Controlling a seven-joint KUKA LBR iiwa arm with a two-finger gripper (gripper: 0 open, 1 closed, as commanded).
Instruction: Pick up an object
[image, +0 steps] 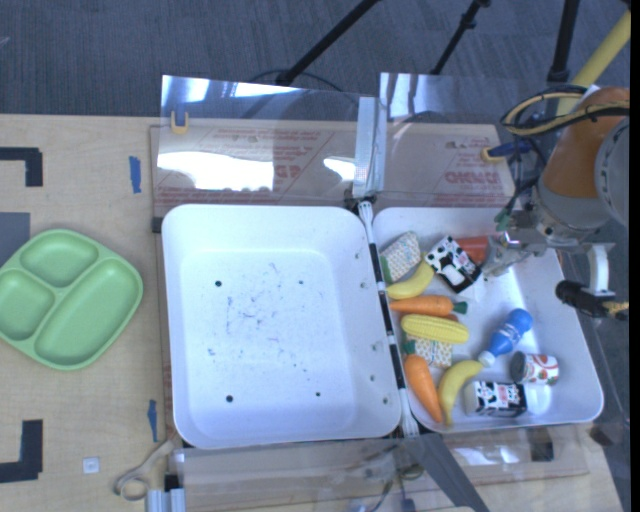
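Note:
The right bin holds several toy foods. Among them are a black-and-white cow toy, a waffle piece, a yellow banana, an orange carrot, a corn cob and a blue bottle. A second banana, another carrot, a cow-patterned can and a small white cup lie nearer the front. My gripper hangs at the bin's back right, just right of the cow toy and over a red item. Nothing visible is lifted.
The left bin sits beside the right one, parted by a narrow rim. A green divided plate lies on the wooden bench at far left. Clear plastic walls stand behind both bins. Cables loop above the arm.

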